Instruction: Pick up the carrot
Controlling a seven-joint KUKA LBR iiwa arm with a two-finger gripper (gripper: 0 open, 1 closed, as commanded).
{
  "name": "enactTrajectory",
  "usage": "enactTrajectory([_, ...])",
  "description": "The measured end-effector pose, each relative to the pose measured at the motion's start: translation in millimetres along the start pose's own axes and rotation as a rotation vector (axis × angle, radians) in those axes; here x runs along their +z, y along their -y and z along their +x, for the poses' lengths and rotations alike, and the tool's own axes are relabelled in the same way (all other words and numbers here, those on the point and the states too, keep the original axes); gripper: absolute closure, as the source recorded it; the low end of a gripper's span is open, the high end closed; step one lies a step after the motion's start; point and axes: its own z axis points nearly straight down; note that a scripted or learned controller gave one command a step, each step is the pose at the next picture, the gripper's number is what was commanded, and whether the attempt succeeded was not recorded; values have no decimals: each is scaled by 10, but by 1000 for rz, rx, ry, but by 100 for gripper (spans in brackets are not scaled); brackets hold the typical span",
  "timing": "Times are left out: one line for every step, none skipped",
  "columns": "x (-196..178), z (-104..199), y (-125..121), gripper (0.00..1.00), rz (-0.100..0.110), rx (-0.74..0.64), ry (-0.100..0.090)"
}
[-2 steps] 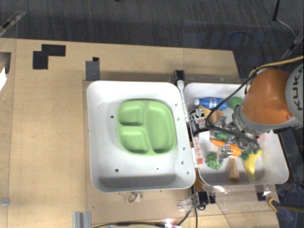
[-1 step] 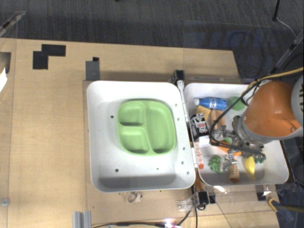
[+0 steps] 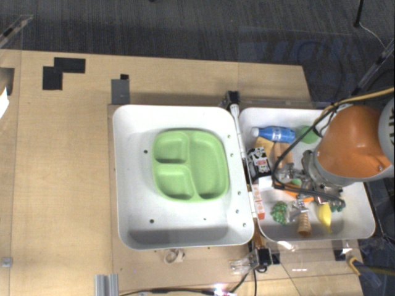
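The carrot (image 3: 287,193) shows as a thin orange strip in the middle of the right bin (image 3: 358,228), partly hidden under the arm's wrist. My gripper (image 3: 300,206) hangs low over this bin, just right of and in front of the carrot's visible end. It sits among the clutter, between a green broccoli piece (image 3: 281,212) and a yellow banana (image 3: 324,217). I cannot make out anything held in the gripper.
The right bin also holds a blue bottle (image 3: 274,133) at the back, a tan piece (image 3: 273,147), a black-and-white item (image 3: 259,161) and a brown piece (image 3: 304,227). The left bin (image 3: 133,165) carries a green divided tray (image 3: 188,164).
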Motion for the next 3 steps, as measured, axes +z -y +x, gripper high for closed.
enactTrajectory([12, 9, 188, 0, -8, 107, -11])
enactTrajectory([55, -710, 273, 0, 4, 746, -21])
enactTrajectory([-88, -762, 263, 100, 2, 739, -9])
